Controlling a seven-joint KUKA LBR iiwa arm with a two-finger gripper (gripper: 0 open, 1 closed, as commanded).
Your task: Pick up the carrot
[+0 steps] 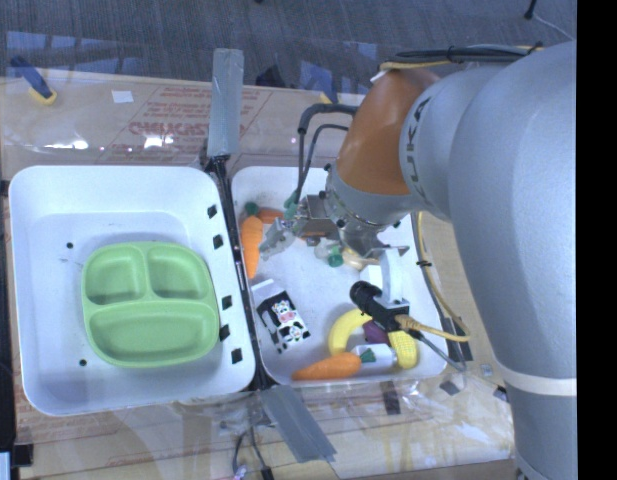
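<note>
Two carrots lie in the right bin (428, 363). One carrot (250, 246) rests lengthwise against the bin's left wall, with its green top pointing toward the back. The other carrot (326, 368) lies across the front of the bin. My gripper (279, 235) hangs low over the back left of the right bin, just right of the first carrot and close to it. Nothing is visibly held. The wrist and arm hide the middle and back of that bin.
A small cow-patterned block (286, 323) sits left of centre in the right bin. A yellow banana (345, 330) and a yellow piece (403, 349) lie near the front carrot. The left bin (38, 228) holds a green divided plate (148, 303).
</note>
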